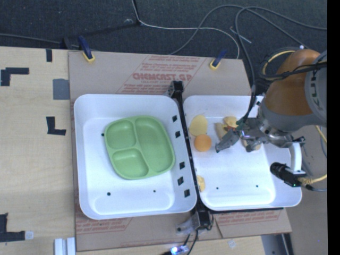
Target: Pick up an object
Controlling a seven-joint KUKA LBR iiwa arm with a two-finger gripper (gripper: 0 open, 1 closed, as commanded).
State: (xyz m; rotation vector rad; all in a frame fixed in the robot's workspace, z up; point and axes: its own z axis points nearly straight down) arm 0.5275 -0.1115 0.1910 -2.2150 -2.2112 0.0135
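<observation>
In the right bin [239, 190] lie a pale yellow round piece [198, 124], an orange ball [202, 143], a tan piece [219, 128] and a small yellow-brown piece [230, 122]. A small yellow bit [201, 183] sits at the bin's left wall. My gripper [237, 141] hangs over the bin's middle, just right of the orange ball and below the tan piece. Its two dark fingers are spread apart, one [224, 143] pointing left and one [251, 145] to the right, with nothing between them.
The left bin [90, 195] holds a green divided plate [139, 146]. A black divider [183, 142] runs between the bins. Cables [212, 20] trail over the dark floor behind the bench. The arm's orange band [289, 89] looms over the right bin's far right side.
</observation>
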